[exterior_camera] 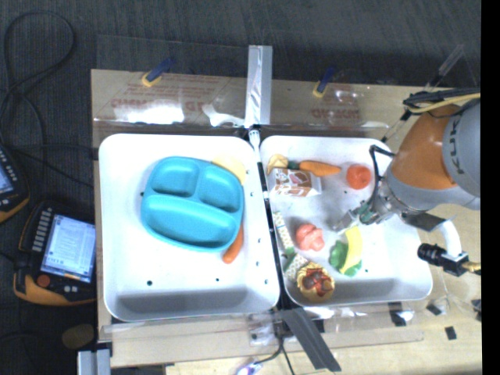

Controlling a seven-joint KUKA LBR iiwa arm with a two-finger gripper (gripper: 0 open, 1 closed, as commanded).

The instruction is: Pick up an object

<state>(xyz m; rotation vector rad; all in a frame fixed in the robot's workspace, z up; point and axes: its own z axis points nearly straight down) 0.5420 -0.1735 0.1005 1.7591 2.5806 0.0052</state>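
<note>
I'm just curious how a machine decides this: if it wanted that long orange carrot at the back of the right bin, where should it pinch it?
Probably across the middle of the carrot, coming straight down. It lies flat and lengthwise across the bin, so its narrow width suits two fingers, though a small carton sits close on its near side.

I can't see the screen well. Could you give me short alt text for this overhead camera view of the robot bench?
A grey and orange robot arm reaches from the right into the right white bin, its end effector low among toy foods: a carrot, a tomato, a banana. The left bin holds a blue divided tray.
</note>
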